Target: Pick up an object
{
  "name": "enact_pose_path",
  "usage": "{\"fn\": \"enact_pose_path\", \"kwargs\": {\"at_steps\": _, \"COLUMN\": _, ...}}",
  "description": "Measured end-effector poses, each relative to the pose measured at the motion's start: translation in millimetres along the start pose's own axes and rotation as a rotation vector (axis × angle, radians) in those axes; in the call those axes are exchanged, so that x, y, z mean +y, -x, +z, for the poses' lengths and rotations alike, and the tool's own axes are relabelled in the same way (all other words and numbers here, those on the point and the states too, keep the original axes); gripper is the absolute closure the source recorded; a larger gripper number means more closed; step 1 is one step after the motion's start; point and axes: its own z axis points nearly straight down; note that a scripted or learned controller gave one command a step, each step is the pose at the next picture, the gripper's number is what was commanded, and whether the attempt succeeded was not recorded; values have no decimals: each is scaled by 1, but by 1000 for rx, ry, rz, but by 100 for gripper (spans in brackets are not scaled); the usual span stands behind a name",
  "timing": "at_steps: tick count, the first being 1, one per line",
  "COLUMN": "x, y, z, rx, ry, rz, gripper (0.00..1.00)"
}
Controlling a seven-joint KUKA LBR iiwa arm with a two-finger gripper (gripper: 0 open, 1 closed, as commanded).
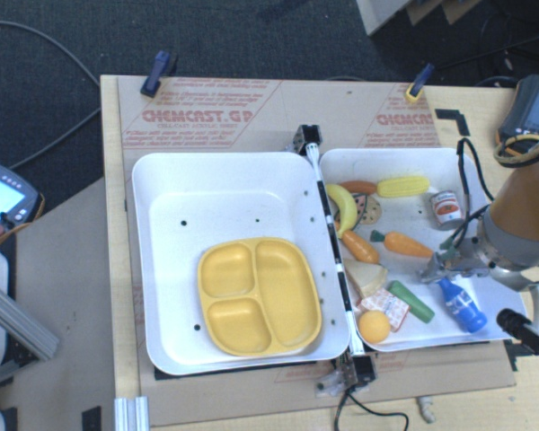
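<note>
Starting at the front edge of the right bin (485,338), an orange ball (375,327) sits in the near corner against the divider, with a small red-and-white packet (394,310) touching it and a green cucumber-like piece (410,301) lying aslant just beyond. Beside those, toward the arm's side, a blue bottle (463,305) lies on its side, loose on the bin floor, probably tipped there like the rest of the jumble rather than set down with care.

Just above the bottle the gripper (447,260) hangs low over the bin; I cannot tell from this slant whether it is spread or pinched, and nothing shows plainly caught in it. Its tip is close to the end of a carrot (408,244) and near the bottle's cap, so either could be the intended pick; that is a guess from position alone.

Left of it a pale wedge (368,279) and a second orange carrot (359,247) crowd the divider. Farther back lie a banana (343,206), a corn cob (402,186) and a small can (446,207) near the far wall.

In the left bin (162,205) a yellow divided tray (259,294) lies flat, likely a drop-off spot.
</note>
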Motion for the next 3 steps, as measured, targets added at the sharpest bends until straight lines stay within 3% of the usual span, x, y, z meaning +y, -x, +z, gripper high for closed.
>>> {"fn": "enact_pose_path", "kwargs": {"at_steps": 1, "x": -8, "y": -102, "z": -90, "rx": 1, "ry": 0, "rz": -2, "gripper": 100}}
{"fn": "enact_pose_path", "kwargs": {"at_steps": 2, "x": -15, "y": -90, "z": -9, "rx": 0, "ry": 1, "rz": -1, "gripper": 100}}
{"fn": "enact_pose_path", "kwargs": {"at_steps": 3, "x": -6, "y": -106, "z": -111, "rx": 0, "ry": 1, "rz": -1, "gripper": 100}}
